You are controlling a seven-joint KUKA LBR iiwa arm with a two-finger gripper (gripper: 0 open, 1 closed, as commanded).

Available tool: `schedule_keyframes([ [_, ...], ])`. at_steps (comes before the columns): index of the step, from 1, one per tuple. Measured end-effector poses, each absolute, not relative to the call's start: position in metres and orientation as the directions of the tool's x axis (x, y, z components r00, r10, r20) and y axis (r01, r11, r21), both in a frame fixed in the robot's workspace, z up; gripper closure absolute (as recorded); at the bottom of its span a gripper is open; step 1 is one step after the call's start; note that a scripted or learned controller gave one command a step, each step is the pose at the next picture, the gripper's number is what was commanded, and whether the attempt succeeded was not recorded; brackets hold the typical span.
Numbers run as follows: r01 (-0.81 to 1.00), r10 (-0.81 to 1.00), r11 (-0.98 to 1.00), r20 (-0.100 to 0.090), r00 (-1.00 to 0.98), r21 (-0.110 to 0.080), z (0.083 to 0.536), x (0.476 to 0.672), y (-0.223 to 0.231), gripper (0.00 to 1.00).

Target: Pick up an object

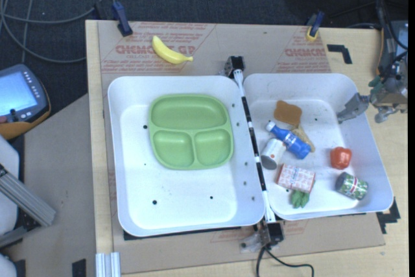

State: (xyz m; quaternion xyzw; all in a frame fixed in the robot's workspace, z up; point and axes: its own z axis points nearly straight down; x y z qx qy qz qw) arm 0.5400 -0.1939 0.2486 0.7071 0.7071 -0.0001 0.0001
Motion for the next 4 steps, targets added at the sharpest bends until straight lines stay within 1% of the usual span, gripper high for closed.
schedule_keyframes([
  [1,1.0,1.0,0.0,0.001,0.0,-0.002,0.122,0.541,-0.204,0.0],
  [2,1.0,1.0,-0.001,-0.002,0.001,0.003,0.085,0.527,-0.201,0.0],
  [3,1.0,1.0,-0.001,0.001,0.001,-0.002,0.084,0.493,-0.196,0.0],
  [4,1.0,1.0,-0.001,0.0,0.001,0.001,0.094,0.493,-0.196,1.0],
])
